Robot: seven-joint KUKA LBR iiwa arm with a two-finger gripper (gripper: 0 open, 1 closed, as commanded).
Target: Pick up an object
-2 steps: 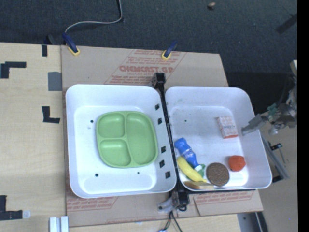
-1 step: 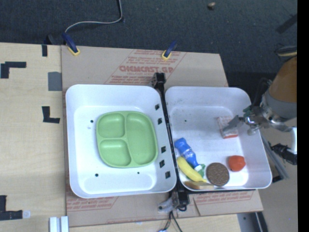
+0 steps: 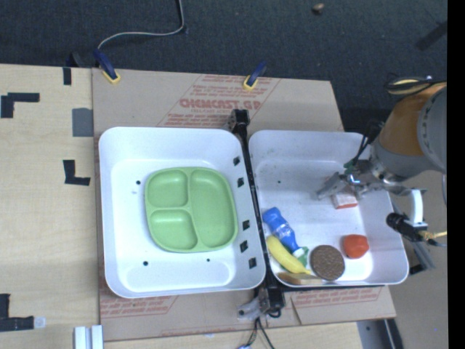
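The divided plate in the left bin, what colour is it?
Light green; the divided plate shows in the camera view.

Left bin (image 3: 116, 195): divided plate (image 3: 191, 209) at centre. Right bin (image 3: 305, 147): bottle (image 3: 280, 228) by the left wall; banana (image 3: 285, 257) just nearer; round disc (image 3: 328, 262) right of the banana; tomato (image 3: 355, 246) further right; gripper (image 3: 343, 186) over the middle right.

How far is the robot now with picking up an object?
Nothing looks picked up yet. The end effector is low in the right bin, beside a small white and red item. The blue bottle, banana, brown disc and red object lie on the bin floor. Grasping and lifting remain.
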